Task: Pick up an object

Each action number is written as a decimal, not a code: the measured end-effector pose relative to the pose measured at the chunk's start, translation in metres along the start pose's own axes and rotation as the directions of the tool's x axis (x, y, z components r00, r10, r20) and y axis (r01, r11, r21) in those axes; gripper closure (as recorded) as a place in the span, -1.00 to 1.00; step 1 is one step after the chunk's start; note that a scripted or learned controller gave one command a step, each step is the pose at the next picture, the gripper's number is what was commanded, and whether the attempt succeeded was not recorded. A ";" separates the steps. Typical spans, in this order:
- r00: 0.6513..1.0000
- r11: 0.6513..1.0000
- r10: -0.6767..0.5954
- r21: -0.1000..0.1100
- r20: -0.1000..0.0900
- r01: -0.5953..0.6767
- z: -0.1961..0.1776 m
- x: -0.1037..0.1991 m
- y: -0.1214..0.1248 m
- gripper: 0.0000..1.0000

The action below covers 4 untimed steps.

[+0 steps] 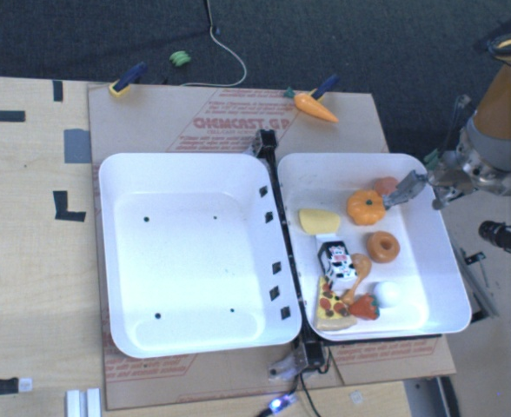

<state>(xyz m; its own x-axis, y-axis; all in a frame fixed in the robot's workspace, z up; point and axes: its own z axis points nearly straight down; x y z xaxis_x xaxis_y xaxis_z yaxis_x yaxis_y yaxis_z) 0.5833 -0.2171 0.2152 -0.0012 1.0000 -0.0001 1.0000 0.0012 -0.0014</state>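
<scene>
Camera view, tool (409,187) by small orange pumpkin (366,208), green stem, rt bin (429,259)

- The two white bins (186,168) look like smooth, shiny plastic.
- The board (229,124) under them looks like matt brown cardboard.
- The toy pumpkin (366,208) looks glossy.

A pale wooden bench (29,259) carries a brown cardboard sheet (229,120) with two shallow white plastic bins: one (121,181) far left of the pincer (401,192), the other (442,263) beneath it. An orange toy carrot (315,107) lies on the cardboard, up-left of the pincer.
</scene>
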 end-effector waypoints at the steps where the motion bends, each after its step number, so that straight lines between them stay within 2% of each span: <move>1: 1.000 1.000 -0.003 0.005 -0.001 0.003 0.139 0.012 0.030 -1.00; 2: 1.000 1.000 -0.003 0.000 0.001 0.003 0.120 0.011 0.032 1.00; 3: 1.000 1.000 0.003 0.001 -0.002 -0.003 0.131 0.049 -0.056 1.00; 4: 1.000 1.000 -0.005 -0.004 0.000 0.005 0.131 0.079 0.002 1.00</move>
<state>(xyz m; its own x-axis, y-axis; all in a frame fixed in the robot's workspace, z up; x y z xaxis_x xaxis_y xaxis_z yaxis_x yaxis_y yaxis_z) 0.5849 -0.1379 0.0844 -0.0059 1.0000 -0.0004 1.0000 0.0059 0.0028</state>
